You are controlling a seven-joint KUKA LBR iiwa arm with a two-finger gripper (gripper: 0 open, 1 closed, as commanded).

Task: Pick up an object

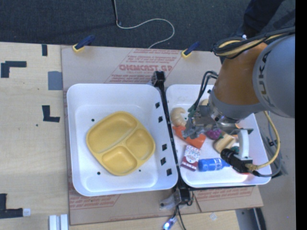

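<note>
The right bin (211,178) holds several small things: a beige rounded piece (178,113), an orange piece (194,140), a purple piece (213,133), a tan piece (225,142), a red-and-white packet (190,157) and a blue cylinder (211,164). My gripper (195,126) reaches down into this bin from the right, just over the orange piece. The wrist hides how the fingers meet the pile.
In the left bin (76,99) lies a yellow divided plate (120,142). A black divider (165,123) runs between the two bins. The arm's big grey and orange body (254,80) overhangs the right bin's far side.
</note>
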